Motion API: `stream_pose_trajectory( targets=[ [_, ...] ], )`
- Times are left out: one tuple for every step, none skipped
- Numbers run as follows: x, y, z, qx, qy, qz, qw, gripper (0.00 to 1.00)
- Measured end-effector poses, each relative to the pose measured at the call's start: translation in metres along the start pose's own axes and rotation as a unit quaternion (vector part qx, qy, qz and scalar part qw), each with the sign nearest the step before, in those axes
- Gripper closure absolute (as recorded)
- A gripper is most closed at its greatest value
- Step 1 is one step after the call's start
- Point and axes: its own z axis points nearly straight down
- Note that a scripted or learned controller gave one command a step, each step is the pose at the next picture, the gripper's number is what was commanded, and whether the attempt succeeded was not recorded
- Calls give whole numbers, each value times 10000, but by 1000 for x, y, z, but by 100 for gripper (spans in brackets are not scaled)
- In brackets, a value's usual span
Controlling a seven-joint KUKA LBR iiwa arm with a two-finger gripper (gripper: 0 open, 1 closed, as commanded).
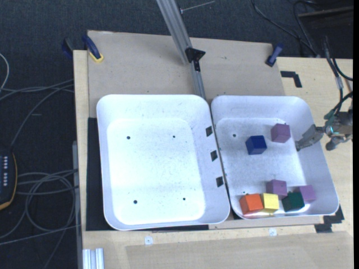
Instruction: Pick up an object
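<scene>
Here our pincer (307, 139), finger spacing unclear, hangs over the right white bin's rim (314, 119) near the small purple cube (280, 132), so we risk clipping the wall or nudging it away.

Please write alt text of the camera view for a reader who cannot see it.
A two-finger gripper sits at the right edge of the right shallow white bin, which holds small cubes: blue, three purple, orange, yellow, green. The left shallow white bin lies beside it.
</scene>
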Motion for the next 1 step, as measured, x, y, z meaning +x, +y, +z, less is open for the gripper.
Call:
stream_pose_trajectory(
  targets=[
    [0, 0, 0, -3, -2, 1, 10000, 0]
  ],
)
